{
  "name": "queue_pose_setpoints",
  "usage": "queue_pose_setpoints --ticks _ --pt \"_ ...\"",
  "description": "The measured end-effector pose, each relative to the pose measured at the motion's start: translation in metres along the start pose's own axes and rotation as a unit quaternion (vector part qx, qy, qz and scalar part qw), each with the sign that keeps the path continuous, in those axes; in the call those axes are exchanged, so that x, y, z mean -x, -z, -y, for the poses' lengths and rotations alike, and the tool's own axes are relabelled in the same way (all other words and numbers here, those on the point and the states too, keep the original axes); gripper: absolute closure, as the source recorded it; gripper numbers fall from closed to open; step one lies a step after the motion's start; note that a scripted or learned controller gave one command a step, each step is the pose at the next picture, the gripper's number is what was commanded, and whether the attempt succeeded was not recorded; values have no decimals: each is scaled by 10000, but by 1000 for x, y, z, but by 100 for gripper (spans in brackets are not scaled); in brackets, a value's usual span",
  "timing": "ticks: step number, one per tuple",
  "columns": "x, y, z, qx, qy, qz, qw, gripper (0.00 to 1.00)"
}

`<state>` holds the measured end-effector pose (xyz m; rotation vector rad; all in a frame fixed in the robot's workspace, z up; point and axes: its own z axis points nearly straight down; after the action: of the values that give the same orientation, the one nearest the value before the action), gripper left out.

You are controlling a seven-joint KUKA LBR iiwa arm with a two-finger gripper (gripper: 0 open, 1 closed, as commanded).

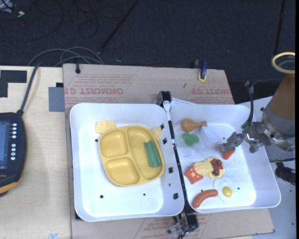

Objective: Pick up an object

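Grey metal gripper (232,143) reaches in from 3 o'clock over the right bin (261,183), low above its floor. Whether it is spread or pressed together cannot be told at this angle. A small red piece (229,154) lies just beside the tip, at its 6 o'clock; contact between them cannot be confirmed, and nothing is seen pinched.

Right bin contents: a toy drumstick (193,125) at 11 o'clock, a green leafy piece (191,139) just below it, a yellow and red food cluster (207,169) near centre, a toy sausage (205,198) at 7 o'clock, and a fried egg (226,190) just beside the sausage.

Left bin (87,183) bears a yellow divided tray (120,158) with a green block (152,154) in its right compartment. A yellow ridged piece (105,126) sits at the tray's 11 o'clock.
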<state>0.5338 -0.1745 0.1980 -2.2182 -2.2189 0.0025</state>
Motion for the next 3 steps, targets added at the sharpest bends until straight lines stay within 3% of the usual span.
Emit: queue_pose_setpoints --ticks 1,2,3 --pt "-65 -90 63 -58 0 -28 10000 0" --pt "-31 -43 12 37 0 21 10000 0" --pt "1 -113 60 -1 -18 -1 10000 0"
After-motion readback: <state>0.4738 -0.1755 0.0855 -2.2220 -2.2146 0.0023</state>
